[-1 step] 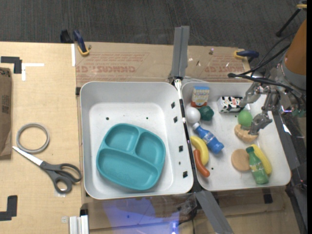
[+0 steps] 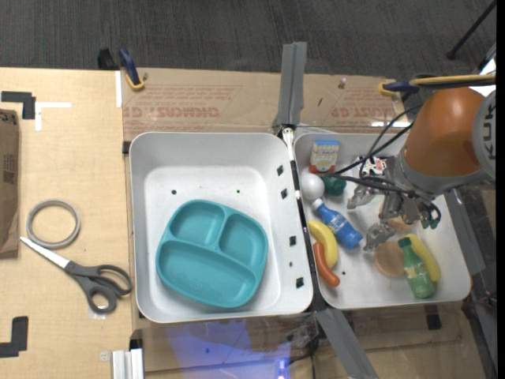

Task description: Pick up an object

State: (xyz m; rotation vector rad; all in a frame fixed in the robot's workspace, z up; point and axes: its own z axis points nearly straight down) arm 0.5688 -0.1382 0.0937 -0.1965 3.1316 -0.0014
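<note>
Nearest, on the wooden bench (image 2: pixel 71 133) left of the bins: a pair of grey-handled scissors (image 2: pixel 83 273), blades pointing far-left. Just beyond them, a roll of tape (image 2: pixel 53 222) lying flat.

In the left bin (image 2: pixel 201 147): one teal divided plate (image 2: pixel 211 252), flat on the floor, toward the near side.

In the right bin (image 2: pixel 454 251), a scatter of small things to pick from:
- Against the left wall, near end: an orange-red carrot-like piece (image 2: pixel 326 267), touching a yellow banana (image 2: pixel 323 242) just beyond it.
- Right of that banana: a blue bottle (image 2: pixel 338 223) with a white cap, lying on a slant.
- Farther along: a white ball (image 2: pixel 312 185), with a dark green lump (image 2: pixel 334 185) just beside it on the right.
- At the far wall: a small carton (image 2: pixel 324 155), upright.
- In the near right part: a tan round disc (image 2: pixel 388 259), with a green bottle (image 2: pixel 416 271) lying just to its right and a second yellow banana (image 2: pixel 430 262) touching that bottle's right side.

Reaching in from the right: the arm (image 2: pixel 446 136), orange band uppermost, black cables looping across the far part of the right bin. Below the band, the gripper (image 2: pixel 387 223), low over the middle of the right bin, just beyond the tan disc and right of the blue bottle. Whether the claw is open or closed: cannot tell. Nothing seen gripped in it.
</note>
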